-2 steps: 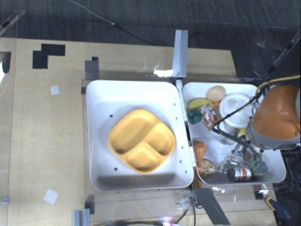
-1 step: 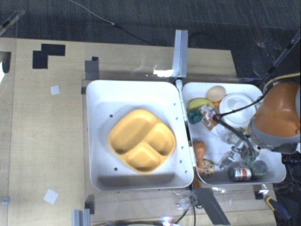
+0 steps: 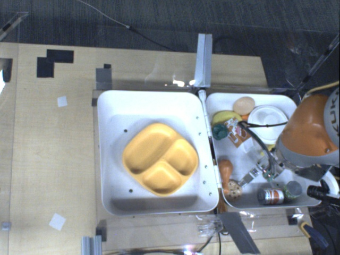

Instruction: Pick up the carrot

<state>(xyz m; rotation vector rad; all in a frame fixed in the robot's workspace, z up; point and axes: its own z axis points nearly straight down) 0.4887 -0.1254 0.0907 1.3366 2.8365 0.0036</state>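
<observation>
1. Low in the right bin (image 3: 287, 101), by its near edge, lies a can (image 3: 273, 196); the gripper (image 3: 258, 170) hovers above it, jaws' state unclear.
2. Beside the bin's left wall the carrot (image 3: 226, 170) lies unlifted; pickup remains.
3. Farther left, a yellow tray (image 3: 160, 158) fills the left bin (image 3: 111, 142).

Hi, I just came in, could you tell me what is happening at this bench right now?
The KUKA arm reaches into the right bin, its gripper low among the clutter, a little to the right of the carrot at the bin's left wall. The carrot lies on the bin floor, not lifted. Around it are a banana, a white bowl and a can. The left bin holds a yellow divided plate.
</observation>
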